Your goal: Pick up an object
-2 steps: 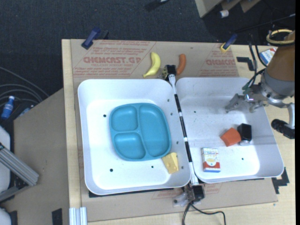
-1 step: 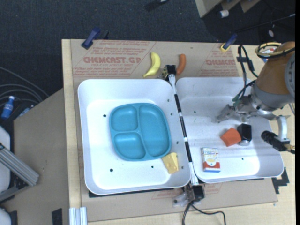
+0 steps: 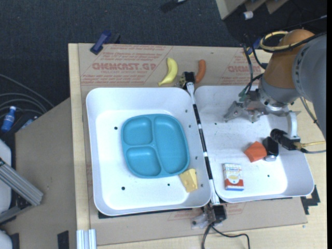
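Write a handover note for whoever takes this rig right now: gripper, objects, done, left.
Gripper: open, nothing between its fingers, over the far part of the right bin.
Right bin: orange block and small carton lie on the bin floor, both nearer the camera than the gripper and apart from it.
Left bin: blue divided plate, with a yellow wedge by its lower right corner.
Done: nothing picked up yet.
Left: the whole pick. The orange block looks like the closest candidate.
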Controlling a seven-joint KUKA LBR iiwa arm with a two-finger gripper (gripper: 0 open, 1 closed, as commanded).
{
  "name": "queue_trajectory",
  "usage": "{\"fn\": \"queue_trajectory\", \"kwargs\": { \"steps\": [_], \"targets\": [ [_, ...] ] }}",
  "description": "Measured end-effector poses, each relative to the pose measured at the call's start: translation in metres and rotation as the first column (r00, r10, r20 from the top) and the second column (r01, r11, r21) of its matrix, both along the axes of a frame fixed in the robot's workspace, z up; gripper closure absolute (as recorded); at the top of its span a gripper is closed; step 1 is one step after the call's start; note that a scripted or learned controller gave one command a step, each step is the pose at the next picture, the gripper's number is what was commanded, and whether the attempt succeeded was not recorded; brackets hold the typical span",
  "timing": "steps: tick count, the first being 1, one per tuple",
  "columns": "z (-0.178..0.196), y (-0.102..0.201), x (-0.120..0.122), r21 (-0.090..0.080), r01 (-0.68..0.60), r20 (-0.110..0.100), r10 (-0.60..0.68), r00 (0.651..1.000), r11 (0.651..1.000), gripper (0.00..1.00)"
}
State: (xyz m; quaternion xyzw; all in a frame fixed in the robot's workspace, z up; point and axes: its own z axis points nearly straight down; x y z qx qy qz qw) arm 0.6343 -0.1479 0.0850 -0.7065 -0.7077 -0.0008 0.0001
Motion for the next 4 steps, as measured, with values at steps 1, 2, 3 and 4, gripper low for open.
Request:
{"fn": "queue_trajectory", "kwargs": {
  "steps": [1, 2, 3, 4],
  "targets": [
    [0.010, -0.001, 0.000, -0.002, 0.000, 0.001, 0.000, 1.000, 1.000, 1.00],
    [0.010, -0.001, 0.000, -0.002, 0.000, 0.001, 0.000, 1.000, 1.000, 0.00],
    [0.000, -0.004, -0.026, -0.001, 0.002, -0.003, -0.002, 1.000, 1.000, 0.00],
    [0.010, -0.004, -0.025, -0.001, 0.002, -0.001, -0.002, 1.000, 1.000, 1.00]
  ]
}}
